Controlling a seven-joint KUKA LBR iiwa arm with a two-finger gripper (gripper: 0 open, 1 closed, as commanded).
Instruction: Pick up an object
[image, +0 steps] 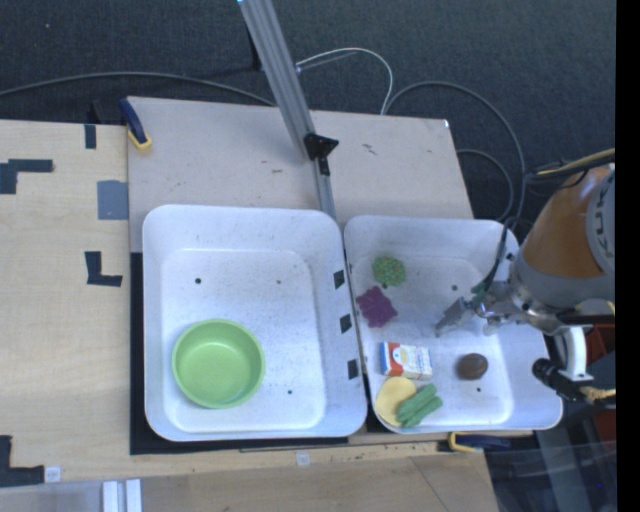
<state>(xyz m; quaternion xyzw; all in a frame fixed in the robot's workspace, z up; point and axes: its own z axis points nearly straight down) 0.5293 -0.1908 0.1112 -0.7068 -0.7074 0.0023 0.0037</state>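
Gripper (452, 318) fingers slightly apart, holding nothing, over right bin (500, 415): five small objects there. Left bin (160, 240): one green bowl (218, 363).

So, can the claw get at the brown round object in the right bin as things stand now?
Probably yes. The claw hangs over the right bin, and the brown round object lies on the bin floor a little toward the camera from it, with bare floor around it. The small carton lies apart.
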